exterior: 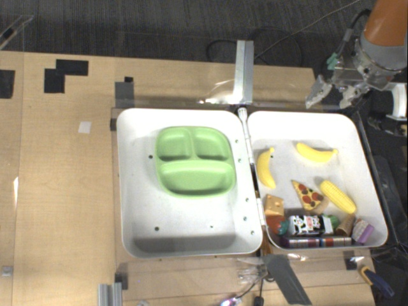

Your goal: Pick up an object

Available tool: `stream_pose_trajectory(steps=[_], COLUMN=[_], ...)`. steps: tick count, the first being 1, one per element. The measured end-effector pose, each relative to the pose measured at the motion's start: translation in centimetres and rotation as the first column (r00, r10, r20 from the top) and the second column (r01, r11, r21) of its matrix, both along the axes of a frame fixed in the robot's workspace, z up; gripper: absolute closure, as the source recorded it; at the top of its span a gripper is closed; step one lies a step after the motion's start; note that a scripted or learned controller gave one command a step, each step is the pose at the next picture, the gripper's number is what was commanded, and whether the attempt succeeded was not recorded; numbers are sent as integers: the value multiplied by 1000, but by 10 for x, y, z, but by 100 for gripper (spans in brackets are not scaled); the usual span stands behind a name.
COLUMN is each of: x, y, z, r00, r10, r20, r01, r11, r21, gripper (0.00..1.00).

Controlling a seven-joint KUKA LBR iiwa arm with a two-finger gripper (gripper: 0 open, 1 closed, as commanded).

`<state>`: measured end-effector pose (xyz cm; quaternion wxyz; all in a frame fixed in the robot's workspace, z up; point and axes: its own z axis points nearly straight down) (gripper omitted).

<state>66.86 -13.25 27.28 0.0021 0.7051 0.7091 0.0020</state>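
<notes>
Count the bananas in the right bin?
2. One banana lies upright along the right bin's left wall; the other banana lies crosswise near its top. Bottom clutter could hide more.

A green divided plate lies centred in the left white bin. Black patches mark the wooden surface at ten o'clock.
</notes>
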Motion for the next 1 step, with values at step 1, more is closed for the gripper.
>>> stream_pose_trajectory(steps=[1], x=[-65], y=[26], z=[-81], r00=[999], r10=[40], r20=[-2], r01=[-40], r11=[999], r21=[0], gripper=[0])
